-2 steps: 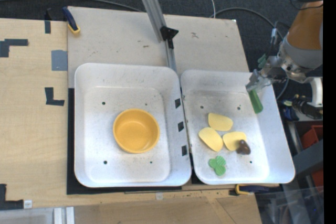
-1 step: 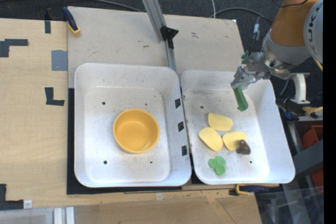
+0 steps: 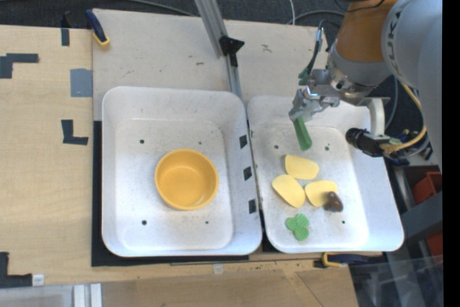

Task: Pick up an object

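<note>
My gripper [image 3: 302, 113] hangs over the back of the right bin [image 3: 374, 226], reaching in from the right. Its fingers are shut on the top end of a slim green stick [image 3: 302, 135], which points down toward the bin floor. Below it lie three pale yellow pieces: one [image 3: 302, 167] in the middle, one [image 3: 288, 191] to the left, one [image 3: 319, 192] to the right. A small brown object [image 3: 334, 203] touches the right-hand piece. A leafy green item [image 3: 297, 226] rests near the front wall.
A yellow bowl [image 3: 187, 178] sits upright in the left bin [image 3: 122, 111]. A slanted metal pole [image 3: 208, 0] with a black clamp rises behind the bins. Cables and a black connector [image 3: 359, 139] hang at the right bin's right side.
</note>
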